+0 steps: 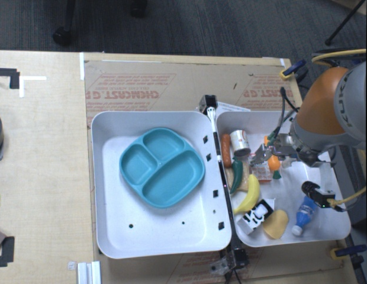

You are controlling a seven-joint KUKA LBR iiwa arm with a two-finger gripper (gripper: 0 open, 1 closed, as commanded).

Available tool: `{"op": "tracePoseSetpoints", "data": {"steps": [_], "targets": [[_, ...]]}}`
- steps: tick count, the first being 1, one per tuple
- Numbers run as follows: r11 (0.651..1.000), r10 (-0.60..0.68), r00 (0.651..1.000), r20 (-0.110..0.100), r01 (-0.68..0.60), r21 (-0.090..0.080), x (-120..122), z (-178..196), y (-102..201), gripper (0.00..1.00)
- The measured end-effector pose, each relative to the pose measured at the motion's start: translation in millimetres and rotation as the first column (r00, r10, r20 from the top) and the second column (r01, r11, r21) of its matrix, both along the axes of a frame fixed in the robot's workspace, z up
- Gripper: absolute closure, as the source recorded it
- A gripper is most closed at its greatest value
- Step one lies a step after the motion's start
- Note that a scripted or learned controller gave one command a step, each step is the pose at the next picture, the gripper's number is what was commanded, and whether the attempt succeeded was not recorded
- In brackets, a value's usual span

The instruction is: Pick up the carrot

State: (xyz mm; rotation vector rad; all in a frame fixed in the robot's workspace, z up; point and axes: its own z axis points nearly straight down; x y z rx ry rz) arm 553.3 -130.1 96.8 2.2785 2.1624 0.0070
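Jaws (265, 157) hover low in the right bin (331, 223), mid-bin; can't tell if released or clenched. Carrot (226, 149) lies along that bin's left wall, near the jaws' left, w/ silver can (238, 142) between. Banana (248, 195) below.

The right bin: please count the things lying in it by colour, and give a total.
Orange: 2, the carrot and a small orange piece
Yellow: 2, banana and yellow chip-shaped piece
Green: 1, green vegetable
Silver: 1, can
Blue: 1, bottle
Black-and-white: 1, box
Total: 8

Orange carrot (226, 149) along bin's left wall
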Motion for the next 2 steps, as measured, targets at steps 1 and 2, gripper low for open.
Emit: {"op": "tracePoseSetpoints", "data": {"steps": [1,2], "targets": [[1.0,-0.007,1.0,0.009,0.007,-0.01,2,11,-4,1.0],[1.0,-0.022,1.0,-0.007,0.022,-0.003,-31,52,31,1.0]]}}
